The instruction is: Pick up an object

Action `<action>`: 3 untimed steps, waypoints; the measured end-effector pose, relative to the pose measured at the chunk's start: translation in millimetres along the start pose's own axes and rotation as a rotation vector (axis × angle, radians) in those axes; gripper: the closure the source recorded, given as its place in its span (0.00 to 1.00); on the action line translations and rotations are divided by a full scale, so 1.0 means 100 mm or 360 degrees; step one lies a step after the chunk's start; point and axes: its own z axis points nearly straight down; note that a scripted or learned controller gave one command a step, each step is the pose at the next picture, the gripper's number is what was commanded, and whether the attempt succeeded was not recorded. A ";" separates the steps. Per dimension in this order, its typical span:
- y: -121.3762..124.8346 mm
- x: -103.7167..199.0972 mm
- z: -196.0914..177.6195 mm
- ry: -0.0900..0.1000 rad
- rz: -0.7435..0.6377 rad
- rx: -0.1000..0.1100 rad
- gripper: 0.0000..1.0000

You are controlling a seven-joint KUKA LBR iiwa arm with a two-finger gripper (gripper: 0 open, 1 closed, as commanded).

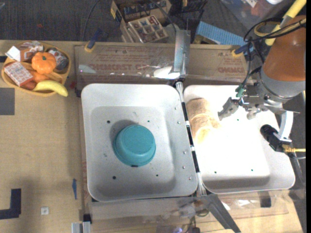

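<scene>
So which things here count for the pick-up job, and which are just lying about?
Job:
- teal bowl, upside down in the left bin
- bread-like tan object, at the right bin's left edge
- gripper, above the right bin, near the tan object, holding nothing

Lying about:
- fruit basket with banana and orange pumpkin-like thing, off to the left
- cardboard behind the bins

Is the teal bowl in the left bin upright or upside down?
Upside down: the round teal plastic bowl shows a flat closed base on top with no hollow, resting in the left white bin.
</scene>
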 end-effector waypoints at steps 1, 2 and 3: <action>0.38 0.00 1.14 -0.0001 -0.0222 -0.0004 0.00; 0.39 -0.03 1.04 -0.0002 -0.0212 -0.0008 1.00; 0.39 -0.03 1.04 -0.0002 -0.0212 -0.0008 0.00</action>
